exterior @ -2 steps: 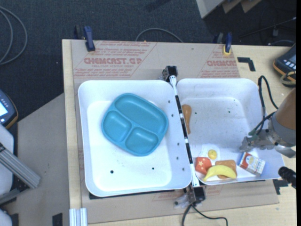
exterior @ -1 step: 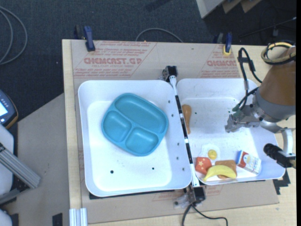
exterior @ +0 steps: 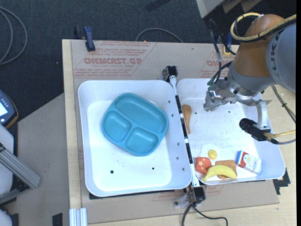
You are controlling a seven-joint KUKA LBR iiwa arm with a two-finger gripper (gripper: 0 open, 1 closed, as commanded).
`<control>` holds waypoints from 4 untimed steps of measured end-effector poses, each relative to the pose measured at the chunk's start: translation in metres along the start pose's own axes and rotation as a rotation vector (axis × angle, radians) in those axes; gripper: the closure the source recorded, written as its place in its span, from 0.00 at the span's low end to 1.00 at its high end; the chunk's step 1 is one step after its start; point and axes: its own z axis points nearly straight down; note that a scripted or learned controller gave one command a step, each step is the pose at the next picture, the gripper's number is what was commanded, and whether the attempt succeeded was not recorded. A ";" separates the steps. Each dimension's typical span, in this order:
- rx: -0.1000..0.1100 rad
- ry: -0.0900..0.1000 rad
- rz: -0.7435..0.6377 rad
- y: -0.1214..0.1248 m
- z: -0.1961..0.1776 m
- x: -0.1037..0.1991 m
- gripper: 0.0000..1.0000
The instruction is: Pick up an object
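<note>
Starting at your left, the left bin [exterior: 89,140] carries a blue divided plate [exterior: 135,123] lying flat in the middle, well apart from the action. The worktop [exterior: 70,126] beneath shows red print reading roughly "CHEMCAST GP", with the smaller lines too fine to read. Cross the divider and you've got a tan wooden piece [exterior: 186,117] hugging the right bin [exterior: 277,161] wall. The pickable cluster sits at the near edge: red block [exterior: 202,164], small yellow piece [exterior: 212,154], banana [exterior: 220,173], and a little carton [exterior: 248,162] whose label is illegible. Your end effector [exterior: 214,100] hovers over the bin's far part, nothing between its tips; open or closed, I cannot tell.
</note>
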 end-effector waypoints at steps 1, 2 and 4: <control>0.008 -0.002 0.010 -0.004 0.003 -0.006 0.00; 0.009 -0.005 0.012 0.047 0.081 -0.045 0.00; 0.005 -0.004 0.010 0.083 0.104 -0.076 0.00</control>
